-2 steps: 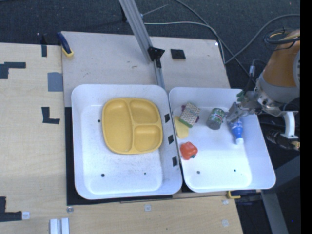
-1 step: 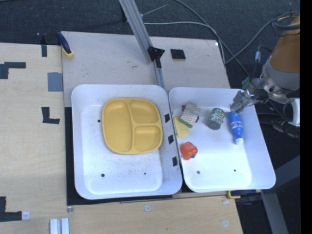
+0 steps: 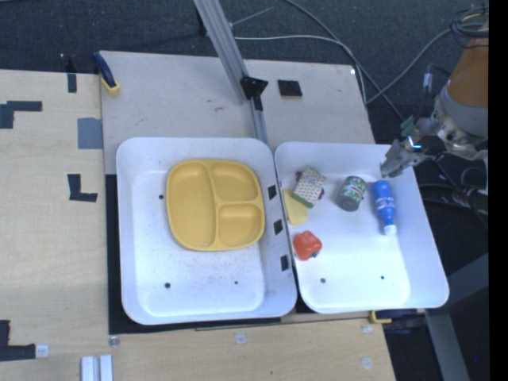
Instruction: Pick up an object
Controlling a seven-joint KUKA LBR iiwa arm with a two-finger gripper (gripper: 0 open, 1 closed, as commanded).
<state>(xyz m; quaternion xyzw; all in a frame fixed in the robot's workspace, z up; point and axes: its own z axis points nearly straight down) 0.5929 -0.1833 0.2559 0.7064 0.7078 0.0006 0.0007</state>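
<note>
the grey two-finger gripper (image 3: 394, 165) hovers at the right white plastic bin's (image 3: 413, 280) far-right rim, just beyond the blue plastic bottle (image 3: 384, 204), probably lining up a grab, jaw state impossible to tell.

Beside the smooth, matt yellow plastic tray (image 3: 215, 205), the glossy white plastic bins (image 3: 198, 296) sit on a pale wood-grain bench (image 3: 48, 252), under a brushed metal bar (image 3: 218, 26).
</note>
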